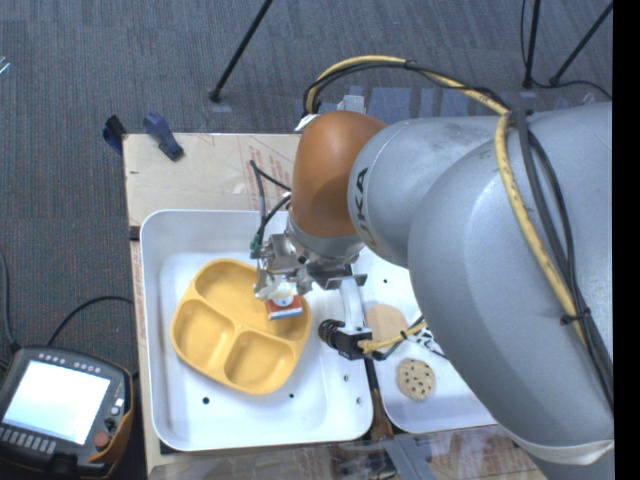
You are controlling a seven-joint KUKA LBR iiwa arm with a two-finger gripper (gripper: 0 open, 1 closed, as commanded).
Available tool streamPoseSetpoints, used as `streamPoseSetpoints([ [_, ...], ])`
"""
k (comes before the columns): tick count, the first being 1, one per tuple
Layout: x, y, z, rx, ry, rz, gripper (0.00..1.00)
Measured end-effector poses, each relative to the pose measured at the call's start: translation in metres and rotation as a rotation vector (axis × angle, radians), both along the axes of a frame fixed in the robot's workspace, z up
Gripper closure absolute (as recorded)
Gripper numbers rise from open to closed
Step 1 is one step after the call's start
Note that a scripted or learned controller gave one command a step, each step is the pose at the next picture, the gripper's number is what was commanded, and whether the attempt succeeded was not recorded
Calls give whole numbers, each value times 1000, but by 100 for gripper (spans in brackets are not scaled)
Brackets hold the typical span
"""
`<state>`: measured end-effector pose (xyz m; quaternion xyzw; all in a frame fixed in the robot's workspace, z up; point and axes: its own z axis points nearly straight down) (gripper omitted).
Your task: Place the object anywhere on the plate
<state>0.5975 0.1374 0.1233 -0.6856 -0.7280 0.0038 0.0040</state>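
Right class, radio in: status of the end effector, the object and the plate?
End effector over yellow divided plate's right rim. Small red-and-white object at its tip, grasp unconfirmed. Cookie in right bin.

plate [225, 343] yellow | bins [160, 268] white | cookie [415, 378] tan (dark specks)

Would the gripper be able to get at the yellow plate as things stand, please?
Probably yes: the gripper hangs over the yellow plate's right edge in the left bin, with nothing between them.

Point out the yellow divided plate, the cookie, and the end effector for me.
Yellow divided plate [215, 343]: camera view, on its lower-left compartment.
Cookie [415, 378]: camera view, on its speckled top.
End effector [283, 298]: camera view, at its tip over the plate's right edge.
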Motion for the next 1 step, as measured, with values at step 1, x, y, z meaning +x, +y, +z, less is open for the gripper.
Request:
streamPoseSetpoints([
  [1, 2, -2, 2, -1, -5, -3, 0],
])
